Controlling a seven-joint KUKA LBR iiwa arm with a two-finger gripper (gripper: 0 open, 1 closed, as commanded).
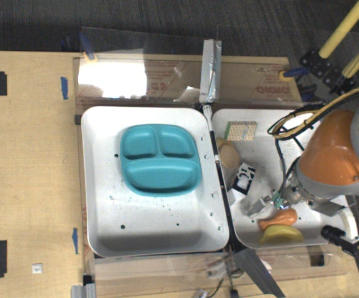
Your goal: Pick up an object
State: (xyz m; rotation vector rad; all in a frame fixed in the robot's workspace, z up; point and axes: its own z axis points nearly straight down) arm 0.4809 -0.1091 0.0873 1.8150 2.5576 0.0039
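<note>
At the near edge of the right bin (328, 244) a yellow piece (283, 233) and an orange piece (279, 218) are lying touching each other, and the claw (267, 202) is hanging just above them, its arm (334, 157) reaching in from the right. I cannot tell how the claw is set; a blur is hiding its tips. To my eye it is lining up on the orange piece, and it would do well coming straight down and closing across the narrow width, clear of the yellow one. Farther in, a black-and-white card (244, 179) is showing print too small to read, then a tan ball (228, 156) and a dotted pad (241, 131). In the left bin (105, 166) a teal tray (160, 159) is sitting. Red lettering on the far cardboard (167, 76) is unreadable.
</note>
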